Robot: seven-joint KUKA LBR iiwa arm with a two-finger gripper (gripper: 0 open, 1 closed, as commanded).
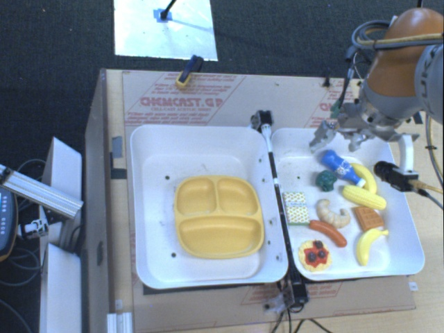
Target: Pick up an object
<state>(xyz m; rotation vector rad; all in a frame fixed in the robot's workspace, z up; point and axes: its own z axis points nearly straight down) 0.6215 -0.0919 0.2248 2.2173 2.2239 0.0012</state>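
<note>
Blue bottle [341, 166] lies near the right bin's [415, 255] far edge, just under the gripper [338, 137], whose fingers hang spread and empty. Descend straight, straddle it across its narrow width (a banana [365, 177] crowds one side), then close.

From my seat I see dark carpet [55, 40] around the bench [208, 96] (brown sheet, red lettering), a pale square sheet [166, 37] beyond its far edge, and cables [21, 255] off its left edge.
</note>
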